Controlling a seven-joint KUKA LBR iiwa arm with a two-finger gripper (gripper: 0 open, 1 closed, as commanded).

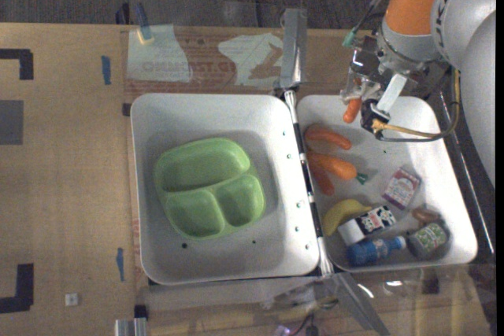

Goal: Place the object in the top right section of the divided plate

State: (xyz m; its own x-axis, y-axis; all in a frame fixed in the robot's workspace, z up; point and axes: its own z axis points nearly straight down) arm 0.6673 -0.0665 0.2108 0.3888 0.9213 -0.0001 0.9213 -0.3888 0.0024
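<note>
A small orange carrot-like toy (pixel 351 111) hangs at the tip of the two-finger gripper (pixel 354 102), above the far corner of the right-hand shallow white bin (pixel 461 193); the fingers appear pinched on its upper end, though the view is too coarse to be sure. It seems held clear of the bin floor so it can travel. Taking that bin as landmark: the green divided plastic plate (pixel 209 186) lies in the neighbouring white bin (pixel 150 161) to its left, well apart. Inside the landmark bin rest two more orange carrots (pixel 328 138), a yellow banana (pixel 345 212), a blue bottle (pixel 376 250) and a small pink carton (pixel 401 187).
</note>
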